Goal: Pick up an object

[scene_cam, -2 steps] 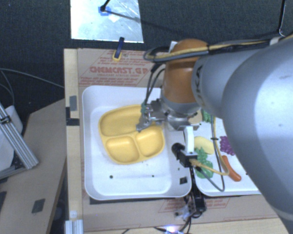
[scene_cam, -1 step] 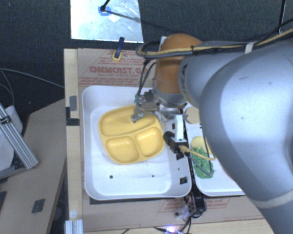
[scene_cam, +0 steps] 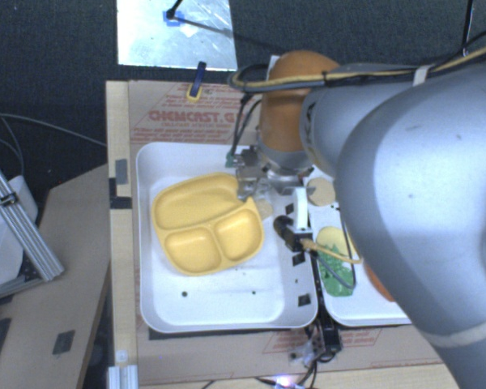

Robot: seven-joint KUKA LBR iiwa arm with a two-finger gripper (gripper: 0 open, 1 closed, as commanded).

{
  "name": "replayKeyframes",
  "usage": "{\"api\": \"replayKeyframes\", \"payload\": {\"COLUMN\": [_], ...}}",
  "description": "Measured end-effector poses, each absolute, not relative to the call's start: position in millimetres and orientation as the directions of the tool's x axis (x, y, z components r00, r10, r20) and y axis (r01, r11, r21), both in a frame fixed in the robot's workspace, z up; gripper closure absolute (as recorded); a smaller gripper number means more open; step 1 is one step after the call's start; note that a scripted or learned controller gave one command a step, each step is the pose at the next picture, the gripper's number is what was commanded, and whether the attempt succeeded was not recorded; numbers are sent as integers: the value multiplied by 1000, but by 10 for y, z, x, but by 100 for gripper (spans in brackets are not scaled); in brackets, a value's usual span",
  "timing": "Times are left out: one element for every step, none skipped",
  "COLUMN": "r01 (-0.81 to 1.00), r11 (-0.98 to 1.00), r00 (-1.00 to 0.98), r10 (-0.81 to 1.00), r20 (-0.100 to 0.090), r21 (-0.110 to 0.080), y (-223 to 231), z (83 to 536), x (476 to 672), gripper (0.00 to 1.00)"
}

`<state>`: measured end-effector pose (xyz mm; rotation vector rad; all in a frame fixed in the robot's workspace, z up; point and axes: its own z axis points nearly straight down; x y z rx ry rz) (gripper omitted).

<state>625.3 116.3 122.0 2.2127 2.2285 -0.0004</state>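
A yellow divided plate (scene_cam: 204, 221) with three compartments lies in the left white bin (scene_cam: 146, 241), towards its back and middle. My gripper (scene_cam: 247, 185) hangs from the orange-banded wrist right at the plate's back right rim, low over it. The wrist and its fittings hide the tip of the gripper. I see nothing lifted off the bin floor.
The big grey arm covers most of the right bin (scene_cam: 364, 318). Beside the arm there lie a green and yellow object (scene_cam: 334, 262), a tan round piece (scene_cam: 320, 191) and an orange thing (scene_cam: 378, 284). Cardboard (scene_cam: 178, 116) lies behind the bins.
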Motion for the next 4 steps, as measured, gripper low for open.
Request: {"api": "replayKeyframes", "payload": {"r01": [1000, 1000, 1000, 1000], "r11": [4, 6, 5, 12], "r00": [-4, -6, -5, -12], "r10": [1000, 1000, 1000, 1000], "r20": [4, 0, 2, 4], "r21": [14, 0, 18, 5], "y": [1080, 1141, 1035, 1832], "z": [2672, 2295, 3598, 3888], "x": [5906, 6114, 6263, 6116], "gripper": [100, 100, 100, 100]}}
